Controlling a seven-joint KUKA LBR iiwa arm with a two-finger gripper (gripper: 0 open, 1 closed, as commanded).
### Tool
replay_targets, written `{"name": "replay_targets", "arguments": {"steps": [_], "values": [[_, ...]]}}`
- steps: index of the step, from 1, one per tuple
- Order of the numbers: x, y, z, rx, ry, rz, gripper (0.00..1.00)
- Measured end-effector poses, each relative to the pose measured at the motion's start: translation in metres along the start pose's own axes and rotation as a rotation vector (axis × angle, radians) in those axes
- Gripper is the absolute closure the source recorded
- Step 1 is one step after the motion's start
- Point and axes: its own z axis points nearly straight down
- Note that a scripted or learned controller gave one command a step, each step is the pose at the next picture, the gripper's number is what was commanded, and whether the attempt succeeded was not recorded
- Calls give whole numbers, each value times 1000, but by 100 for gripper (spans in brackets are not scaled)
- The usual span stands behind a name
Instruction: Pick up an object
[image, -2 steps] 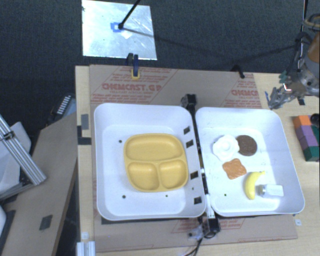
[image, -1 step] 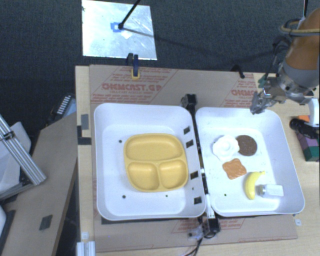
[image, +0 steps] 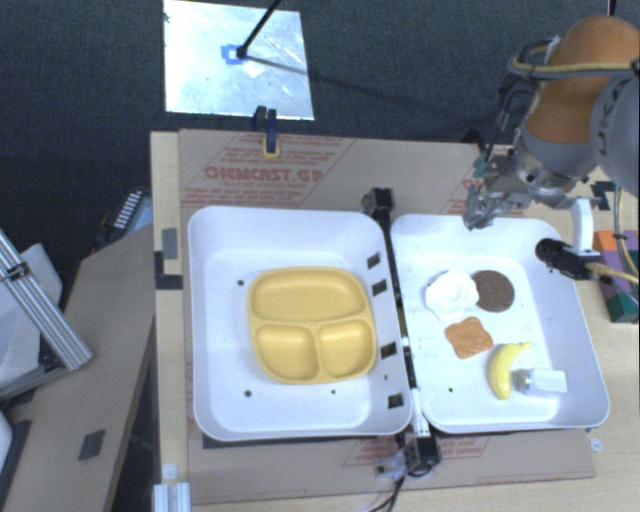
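Note:
The right bin (image: 575, 330) holds a white blob-shaped piece (image: 450, 293) with a dark brown disc (image: 493, 290) just right of it. In front of them lie an orange-brown toast slice (image: 468, 337), a yellow banana (image: 504, 368) and a small white bottle-like piece (image: 540, 381) touching the banana's near end. My gripper (image: 480, 217) hangs over the far left corner of the right bin, well behind the white piece and apart from every object. Nothing shows beneath it.
The left bin (image: 215, 300) holds a yellow three-compartment tray (image: 308, 322) in its middle. A black divider (image: 388, 290) runs between the two bins. Brown cardboard (image: 300, 170) lies under both bins, with a shiny metal sheet (image: 238, 58) behind it.

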Motion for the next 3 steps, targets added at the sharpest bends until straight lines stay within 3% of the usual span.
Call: {"name": "replay_targets", "arguments": {"steps": [1,3], "values": [[46,5,2,0,0,1,100],[152,-11,19,2,1,0,100]]}}
